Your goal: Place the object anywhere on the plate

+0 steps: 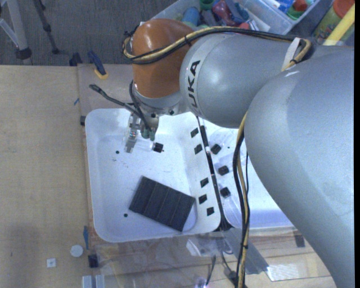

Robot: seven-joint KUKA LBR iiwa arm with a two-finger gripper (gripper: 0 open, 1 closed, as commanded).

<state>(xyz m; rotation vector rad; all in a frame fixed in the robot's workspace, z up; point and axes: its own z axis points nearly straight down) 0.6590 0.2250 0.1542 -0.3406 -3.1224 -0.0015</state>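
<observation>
Grey arm link (304, 157) is closest to the lens and covers most of the right side and nearly all of the right bin (229, 147). A yellow-and-black cable (243, 169) runs down along it. The orange band (160, 53) sits above the wrist, over the far half of the left bin (104, 169).

The gripper (139, 138) points down into the left bin near its far end. Its fingers stand apart, one silvery finger (131, 142) on the left and one with a greenish tip on the right, and nothing shows between them. I can't tell whether the tips touch the bin floor.

The small black block (158, 148) lies on the bin floor just beside the gripper on its right, apart from the fingers.

The dark ribbed slab (162, 203) lies flat in the near half of the same bin, turned at an angle to the walls, with its near-right corner close to the rim. It is well apart from the block, which is not on it.

A row of small black pads (203, 183) runs along the rims where the two bins meet.

The table (39, 169) is tan, with a blue clip (100, 70) near the bin's far left corner and a small pale disc (76, 250) off the near left corner. Crates of coloured items (247, 14) sit at the top.
</observation>
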